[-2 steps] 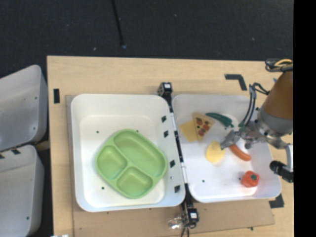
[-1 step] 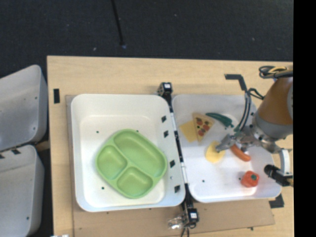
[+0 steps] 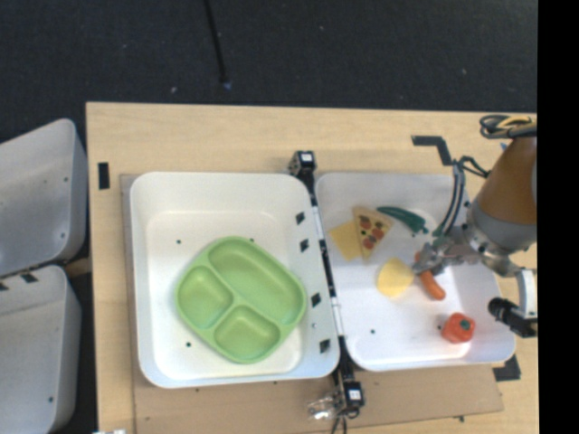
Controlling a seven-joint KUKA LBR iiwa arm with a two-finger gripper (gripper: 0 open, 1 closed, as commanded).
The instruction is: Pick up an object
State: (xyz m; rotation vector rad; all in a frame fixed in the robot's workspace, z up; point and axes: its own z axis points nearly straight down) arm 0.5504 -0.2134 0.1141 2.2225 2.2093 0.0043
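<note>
The right bin (image 3: 398, 351) holds several toy foods. A pizza slice (image 3: 371, 229) lies at the back beside a yellow wedge (image 3: 346, 240), with a dark green piece (image 3: 403, 216) behind them. In the middle sits a round yellow piece (image 3: 393, 279), and a small orange carrot (image 3: 433, 286) lies just right of it. A red tomato-like piece (image 3: 458, 328) rests near the front right corner. My gripper (image 3: 429, 261) is low over the bin, directly above the carrot's back end and close to the yellow piece. Nothing can be seen lifted in it.
The left bin (image 3: 154, 206) holds a green divided plate (image 3: 240, 298). The arm with its orange band (image 3: 511, 183) comes in over the right bin's right wall. Black clips (image 3: 301, 162) sit along the seam between the bins. Cables (image 3: 457, 165) hang near the wrist.
</note>
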